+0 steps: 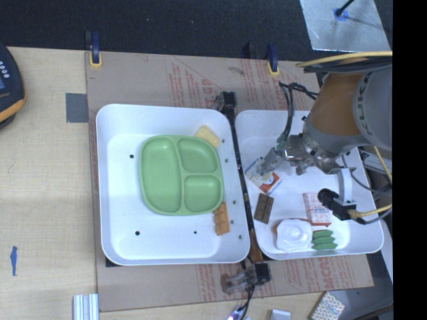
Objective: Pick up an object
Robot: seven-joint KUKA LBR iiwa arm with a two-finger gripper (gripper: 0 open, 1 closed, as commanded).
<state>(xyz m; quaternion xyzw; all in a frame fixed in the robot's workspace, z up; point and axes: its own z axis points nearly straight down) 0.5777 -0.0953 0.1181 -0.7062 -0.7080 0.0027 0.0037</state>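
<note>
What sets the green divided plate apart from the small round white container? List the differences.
The green divided plate lies in the left bin; the round white container lies in the right bin. The plate is far larger. The plate has three compartments; the container looks like a closed tub.

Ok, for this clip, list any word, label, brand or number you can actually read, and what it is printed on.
None of the text is legible.
Brown liner sheet: faint red print in rows, too blurred to read.
Small packet by the gripper: red and blue printing, unreadable.
Red and white box: markings too small.
Device at the bench's left edge: buttons, no readable characters.
</note>
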